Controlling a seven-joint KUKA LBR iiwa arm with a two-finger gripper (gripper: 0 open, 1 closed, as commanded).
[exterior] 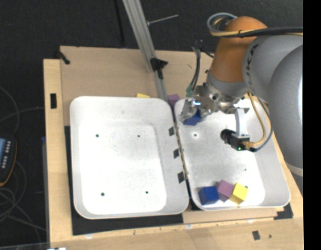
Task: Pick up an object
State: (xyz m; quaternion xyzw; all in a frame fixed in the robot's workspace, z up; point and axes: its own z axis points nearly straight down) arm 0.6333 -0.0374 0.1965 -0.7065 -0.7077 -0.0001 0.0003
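Observation:
My gripper [192, 113] hangs over the far left corner of the right bin [254, 165], under the orange-banded wrist. A small blue block [191, 121] sits at its fingertips, pinched between the two fingers, so the gripper is shut on it. Three more blocks lie together along the right bin's near edge: a blue block [208, 194], a purple block [224, 190] and a yellow block [239, 192].
The left bin [87, 119] lies beside the right one, with a ridge between them. A small yellow piece [143, 95] and a purple piece [174, 99] rest on the bench behind the bins. A slanted metal pole [144, 35] rises at the back. A black cable fitting [233, 138] hangs off the arm.

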